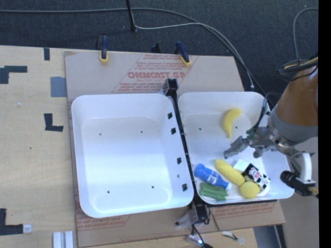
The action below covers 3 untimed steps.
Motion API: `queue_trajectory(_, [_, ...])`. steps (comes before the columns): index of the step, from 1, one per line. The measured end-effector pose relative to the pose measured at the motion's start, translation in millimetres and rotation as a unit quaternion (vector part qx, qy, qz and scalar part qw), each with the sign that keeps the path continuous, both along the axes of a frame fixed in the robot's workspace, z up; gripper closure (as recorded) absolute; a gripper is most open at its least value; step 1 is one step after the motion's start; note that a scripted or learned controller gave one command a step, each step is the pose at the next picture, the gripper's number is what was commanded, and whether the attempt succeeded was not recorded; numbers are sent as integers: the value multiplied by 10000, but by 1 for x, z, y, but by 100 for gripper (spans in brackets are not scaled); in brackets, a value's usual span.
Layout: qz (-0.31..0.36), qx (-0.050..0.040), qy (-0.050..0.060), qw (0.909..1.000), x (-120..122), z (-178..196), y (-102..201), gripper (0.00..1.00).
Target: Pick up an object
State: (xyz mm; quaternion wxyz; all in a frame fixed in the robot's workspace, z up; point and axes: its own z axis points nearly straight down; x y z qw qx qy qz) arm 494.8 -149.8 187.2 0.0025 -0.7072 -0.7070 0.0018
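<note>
Nearest, the left bin lies beside the right bin, which holds six things: blue bottle, green pod, corn, banana, lemon, black-and-white block. The gripper (fingers apart, holding nothing) hovers between banana and corn.

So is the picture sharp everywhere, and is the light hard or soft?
In the camera view the light is soft and even: the white bins show faint shading, no harsh glare. The banana and blue bottle look fairly crisp, while the gripper is somewhat smeared, and small print on the cardboard is hard to read.
</note>
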Motion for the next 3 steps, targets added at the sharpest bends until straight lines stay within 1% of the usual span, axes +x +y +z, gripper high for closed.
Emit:
queue_trajectory(1, [3,-5,-27,10000,1,2,0,0])
queue_trajectory(2, [3,2,1,10000,-5,-59,3,0])
queue_trajectory(3, [4,-7,-31,10000,-4,-103,3,0])
